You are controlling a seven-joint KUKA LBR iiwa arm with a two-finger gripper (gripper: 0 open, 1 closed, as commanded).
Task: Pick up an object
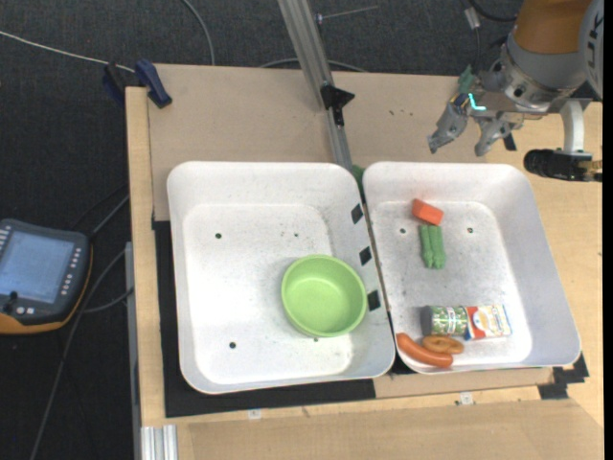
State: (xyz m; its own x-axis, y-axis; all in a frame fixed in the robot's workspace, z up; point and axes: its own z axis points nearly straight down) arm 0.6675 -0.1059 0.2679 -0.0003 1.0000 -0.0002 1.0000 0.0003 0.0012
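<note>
Nothing is picked up yet: the gripper [469,132] hangs spread and bare over the bench beyond the right bin's [546,228] far edge. The carrot [427,212], green pod [433,247], small carton [466,322] and sausage [423,352] lie in that bin, the green bowl [324,296] in the left bin [206,218]; choosing, reaching and gripping remain.

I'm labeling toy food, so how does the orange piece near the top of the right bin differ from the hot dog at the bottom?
The orange piece is short and blocky; the hot dog is long and curved. The orange piece lies toward the far end of the right bin, just above a green item; the hot dog lies on the near rim, touching a small carton. Both are orange-red and lie in the same bin.
</note>
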